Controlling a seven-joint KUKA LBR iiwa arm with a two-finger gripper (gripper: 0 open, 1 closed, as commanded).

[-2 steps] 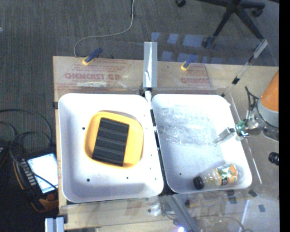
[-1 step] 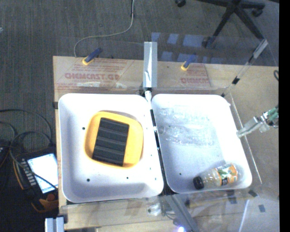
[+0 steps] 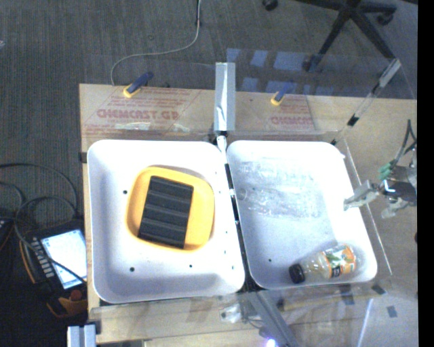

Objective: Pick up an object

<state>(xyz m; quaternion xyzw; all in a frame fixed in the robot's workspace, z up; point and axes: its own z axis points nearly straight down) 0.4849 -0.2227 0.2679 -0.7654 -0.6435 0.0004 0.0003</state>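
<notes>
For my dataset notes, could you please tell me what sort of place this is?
Probably a robotics lab: two white bins side by side on a bench with clamps, loose cables on carpet, and an office chair base.

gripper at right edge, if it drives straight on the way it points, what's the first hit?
Judging loosely, the gripper points left over the right bin rim, so it would first meet that bin's bare floor. The bottle lies nearer the camera, off that line. Height is unclear.
</notes>
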